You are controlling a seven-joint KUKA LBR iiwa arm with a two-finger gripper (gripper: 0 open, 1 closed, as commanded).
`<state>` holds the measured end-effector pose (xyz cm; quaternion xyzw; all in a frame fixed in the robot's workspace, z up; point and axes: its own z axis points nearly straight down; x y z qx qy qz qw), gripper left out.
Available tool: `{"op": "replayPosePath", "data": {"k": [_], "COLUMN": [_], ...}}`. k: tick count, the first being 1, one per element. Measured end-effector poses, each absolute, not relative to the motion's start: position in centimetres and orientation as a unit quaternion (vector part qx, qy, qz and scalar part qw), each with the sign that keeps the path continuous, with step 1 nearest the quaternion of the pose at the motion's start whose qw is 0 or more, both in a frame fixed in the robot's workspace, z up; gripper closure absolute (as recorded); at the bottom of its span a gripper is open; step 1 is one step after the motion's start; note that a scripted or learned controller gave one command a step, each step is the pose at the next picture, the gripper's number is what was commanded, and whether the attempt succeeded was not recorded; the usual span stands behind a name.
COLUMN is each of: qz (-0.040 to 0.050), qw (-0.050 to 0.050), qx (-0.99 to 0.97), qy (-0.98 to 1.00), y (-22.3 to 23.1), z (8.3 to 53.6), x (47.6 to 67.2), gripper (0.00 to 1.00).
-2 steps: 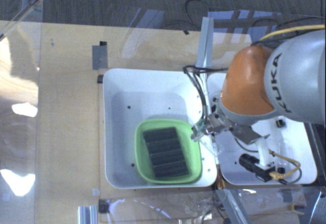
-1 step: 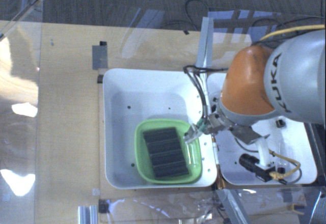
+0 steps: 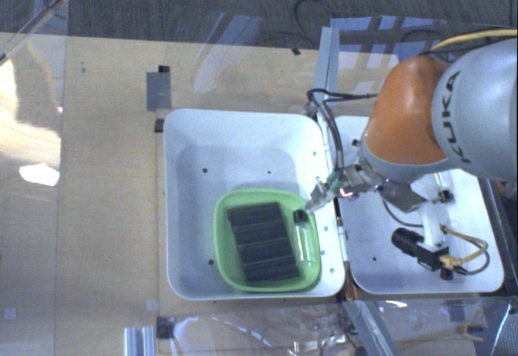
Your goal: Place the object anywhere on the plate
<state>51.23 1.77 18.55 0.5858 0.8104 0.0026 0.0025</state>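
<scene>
One fixed camera looks down on me from above the counter (image 3: pixel 89 184) at a slant, far enough to take in both white bins: the left bin (image 3: pixel 182 184) near the middle of its view, the right bin (image 3: pixel 477 265) beside it. My arm (image 3: pixel 453 112) enters from its right side.
</scene>
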Motion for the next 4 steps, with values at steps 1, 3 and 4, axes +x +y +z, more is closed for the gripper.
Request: {"op": "replayPosePath", "data": {"k": [1,3,4], "qz": [0.0028,0.0037,0.0046], "qw": [0.004,0.004,0.005], "qx": [0.572,0.509,0.485], "qy": [0.820,0.861,0.874], "y": [-0.7,13.4,21.1], "z": [20.5,30.4,37.0], "x": [56.0,65.6,66.6], "gripper": [0.00,0.00,0.00]}}
